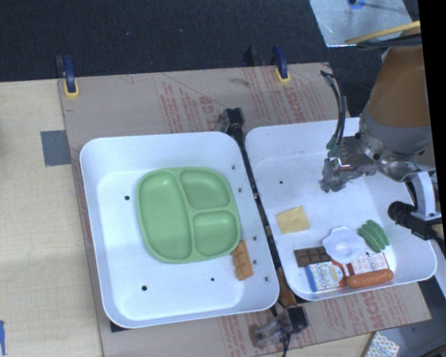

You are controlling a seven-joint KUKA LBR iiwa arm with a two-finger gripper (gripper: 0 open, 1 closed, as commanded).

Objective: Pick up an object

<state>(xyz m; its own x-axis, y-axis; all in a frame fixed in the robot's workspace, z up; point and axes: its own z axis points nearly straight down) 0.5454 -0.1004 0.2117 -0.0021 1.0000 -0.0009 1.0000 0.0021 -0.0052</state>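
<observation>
My gripper [336, 175] hangs over the back right part of the right bin [275, 148], above bare bin floor. Nothing shows between its fingers. In front of it, lower in the same bin, lie a yellow square piece [292, 219], a brown chocolate bar [310, 256], a white cup-like item [342, 243], a green pod [373, 235], a small carton [324, 276] and an orange sausage-like item [369, 279]. The left bin [109, 159] holds a green divided plate [187, 214] and an orange-brown wafer [241, 260].
The grey arm with its orange band [397, 94] comes in from the right over the right bin's edge. A black divider [249, 179] runs between the bins. Blue-and-yellow clamps [68, 75] hold the cardboard at the back.
</observation>
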